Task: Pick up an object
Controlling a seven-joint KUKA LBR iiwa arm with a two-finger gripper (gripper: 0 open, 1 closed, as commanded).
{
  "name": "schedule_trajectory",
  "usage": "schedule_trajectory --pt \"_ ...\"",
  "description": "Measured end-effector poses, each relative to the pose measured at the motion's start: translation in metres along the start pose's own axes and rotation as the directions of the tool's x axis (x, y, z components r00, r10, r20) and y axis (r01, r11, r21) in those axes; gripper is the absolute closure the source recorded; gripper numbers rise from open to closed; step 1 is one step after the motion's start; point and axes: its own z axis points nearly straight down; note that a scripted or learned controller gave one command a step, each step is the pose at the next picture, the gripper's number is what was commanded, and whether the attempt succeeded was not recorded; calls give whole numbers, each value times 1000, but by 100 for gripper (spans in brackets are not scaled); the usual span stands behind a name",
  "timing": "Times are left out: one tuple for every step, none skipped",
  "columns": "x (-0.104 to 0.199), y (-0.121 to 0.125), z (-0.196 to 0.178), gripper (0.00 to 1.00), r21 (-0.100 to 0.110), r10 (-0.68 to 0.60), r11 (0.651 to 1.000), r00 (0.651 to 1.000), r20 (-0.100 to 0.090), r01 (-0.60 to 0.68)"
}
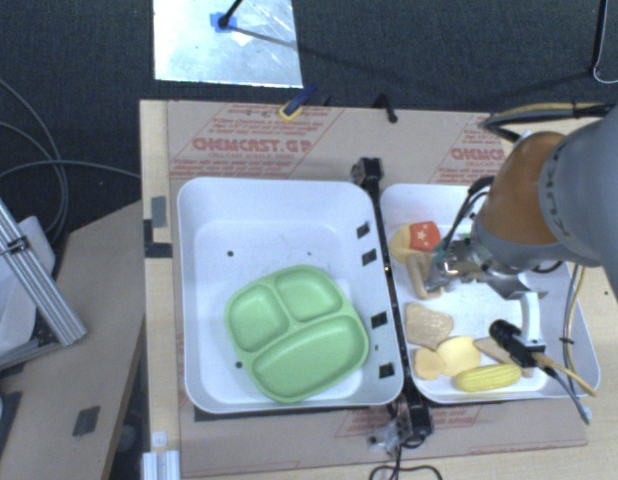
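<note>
Tan object (pixel 421 276) in right bin (pixel 404 200), partly hidden behind arm (pixel 549 198).

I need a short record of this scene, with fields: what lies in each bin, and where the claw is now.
left bin: one green plate with three sections, lying flat
right bin: red piece, tan piece, beige piece, round yellow piece, long yellow piece
arm: reaches in over the right bin
claw: low in the right bin, close beside the tan piece
held: cannot tell
</note>
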Motion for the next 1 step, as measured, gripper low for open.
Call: schedule_trajectory --pt "0 2 -12 100 -3 -3 1000 1000 0 3"
